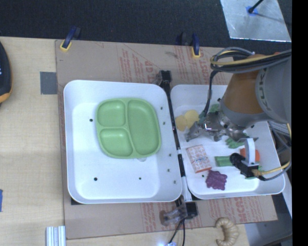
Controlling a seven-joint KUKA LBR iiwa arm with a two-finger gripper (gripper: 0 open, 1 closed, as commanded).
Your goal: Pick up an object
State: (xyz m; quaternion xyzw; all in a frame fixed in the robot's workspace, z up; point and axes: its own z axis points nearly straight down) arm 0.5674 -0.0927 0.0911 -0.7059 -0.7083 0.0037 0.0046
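The grey arm with its orange band reaches into the right shallow white bin (pixel 277 188), its two-finger gripper (pixel 195 132) low near the bin's left side, just beside a pale yellow rounded object (pixel 187 119). Whether anything sits between the fingers, I cannot tell. A printed paper packet (pixel 198 158) and a purple crinkled piece (pixel 216 179) lie nearby. The left white bin (pixel 82 183) holds a green three-compartment plastic plate (pixel 128 127).

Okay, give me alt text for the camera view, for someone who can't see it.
A grey robot arm with an orange band reaches from the right, its end effector low over the right white bin, which holds a yellow piece, a printed packet and a purple toy. The left white bin holds a green divided plate.
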